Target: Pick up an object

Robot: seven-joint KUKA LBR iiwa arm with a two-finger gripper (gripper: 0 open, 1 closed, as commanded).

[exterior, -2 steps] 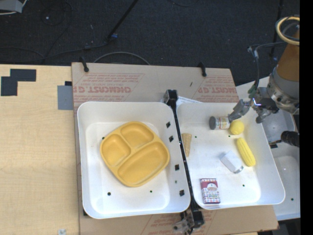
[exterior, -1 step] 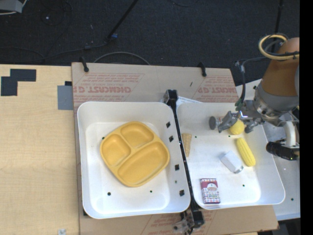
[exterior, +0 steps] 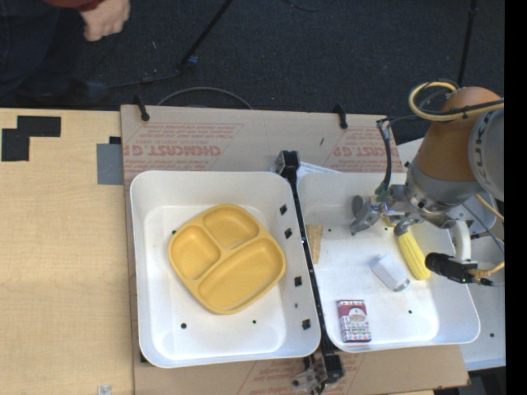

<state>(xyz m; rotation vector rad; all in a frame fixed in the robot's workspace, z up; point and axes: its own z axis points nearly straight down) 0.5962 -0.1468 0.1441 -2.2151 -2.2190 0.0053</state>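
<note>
The camera view looks down on two white bins sitting side by side on the table [exterior: 58, 262]. The arm [exterior: 457, 151], grey with an orange band, comes in from the right and reaches over the right bin [exterior: 461, 327]. Its gripper [exterior: 369, 214] hangs low near the far left part of that bin. I cannot tell how wide the fingers are, and nothing shows between them.

Three things lie in the right bin. A yellow corn cob [exterior: 412, 255] lies just to the right of the gripper, long and bumpy, pointing from far to near. Just beside it, on its left, is a small grey block [exterior: 389, 271], tilted a little. Nearer to us, close to the near edge, lies a little red and white box [exterior: 354, 320], flat on the floor of the bin.

The left bin [exterior: 156, 336] holds a yellow plate [exterior: 226, 257] with three sections. It sits about in the middle, turned at a slant, with white floor all around it.

A black bar [exterior: 300, 245] runs between the two bins. The middle and near right part of the right bin are bare white floor. Brown cardboard [exterior: 214, 142] lies under the bins. At the far left, a hand [exterior: 105, 13] shows over the dark floor.
</note>
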